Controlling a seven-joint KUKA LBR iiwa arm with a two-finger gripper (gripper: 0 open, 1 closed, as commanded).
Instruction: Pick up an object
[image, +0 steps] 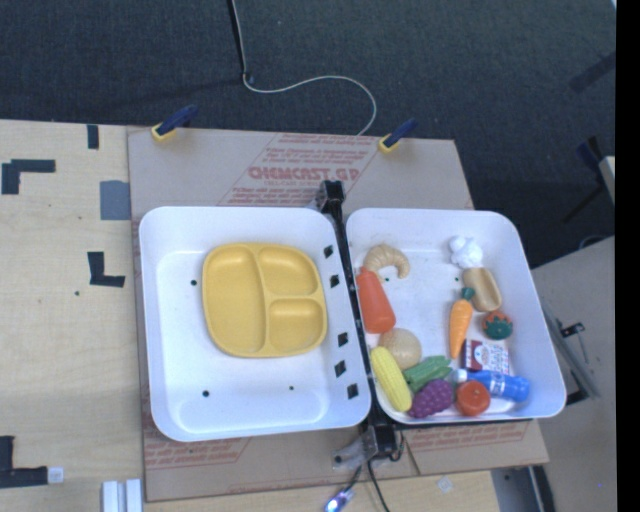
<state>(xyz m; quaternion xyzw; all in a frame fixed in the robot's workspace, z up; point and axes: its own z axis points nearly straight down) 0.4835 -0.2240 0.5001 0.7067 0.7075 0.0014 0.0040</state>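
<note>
**Two-bin worktop, stock before a pick**

Dark carpet surrounds a pale wooden worktop (60, 330) carrying a printed cardboard sheet (290, 170) held by two blue-and-yellow clamps.

- Left bin (170, 400): one yellow divided plate (265, 300), three compartments, lying flat near the centre.
- Right bin (520, 270): toy foods, crowded toward the near and left sides.
  - Croissant (387, 260), at the far left.
  - Red-orange pepper (375, 300), long axis running far to near, along the dividing wall.
  - Onion (400, 347), just beside the pepper's near end.
  - Corn cob (391, 379), slanted, touching the green pickle (428, 371).
  - Purple grapes (432, 399) and tomato (472, 398), against the near wall.
  - Blue bottle (500, 384) lying flat, beside a small carton (487, 355).
  - Carrot (459, 327), upright in frame; strawberry (497, 325); bread roll (482, 287); white garlic-like piece (463, 248).

Fingers: state cannot be told. Judgement: candidates all lie in the right bin, the side nearer the arm's entry; carrot and roll sit least crowded.
</note>
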